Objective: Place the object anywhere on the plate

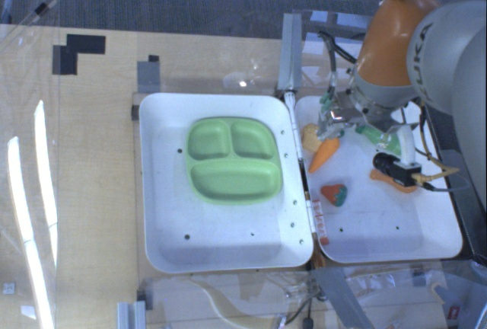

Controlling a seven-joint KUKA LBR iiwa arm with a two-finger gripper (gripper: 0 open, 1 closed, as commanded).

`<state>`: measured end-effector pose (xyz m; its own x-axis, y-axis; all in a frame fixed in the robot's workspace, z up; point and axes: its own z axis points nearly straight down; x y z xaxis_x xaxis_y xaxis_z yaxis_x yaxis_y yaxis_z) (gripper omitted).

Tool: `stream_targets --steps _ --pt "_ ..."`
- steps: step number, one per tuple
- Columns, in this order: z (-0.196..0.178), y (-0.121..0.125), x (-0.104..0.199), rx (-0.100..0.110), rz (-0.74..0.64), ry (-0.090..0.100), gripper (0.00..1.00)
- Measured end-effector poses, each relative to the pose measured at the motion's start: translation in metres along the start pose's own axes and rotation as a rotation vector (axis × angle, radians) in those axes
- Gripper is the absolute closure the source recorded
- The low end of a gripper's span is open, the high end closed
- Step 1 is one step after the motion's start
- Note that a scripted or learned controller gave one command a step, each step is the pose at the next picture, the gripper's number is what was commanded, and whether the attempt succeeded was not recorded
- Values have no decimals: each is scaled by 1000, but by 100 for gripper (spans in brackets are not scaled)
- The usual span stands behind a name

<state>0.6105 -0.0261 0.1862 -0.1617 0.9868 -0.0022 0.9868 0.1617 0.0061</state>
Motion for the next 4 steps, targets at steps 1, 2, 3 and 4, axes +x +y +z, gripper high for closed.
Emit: stream_targets --steps 1,2,3,4 --pt "0 2 67 1 -62 2 100" --pt "-35 1 91 0 38 2 100" --pt "-41 31 140 1 50 2 100" --pt "1 -53 80 1 -591 3 100"
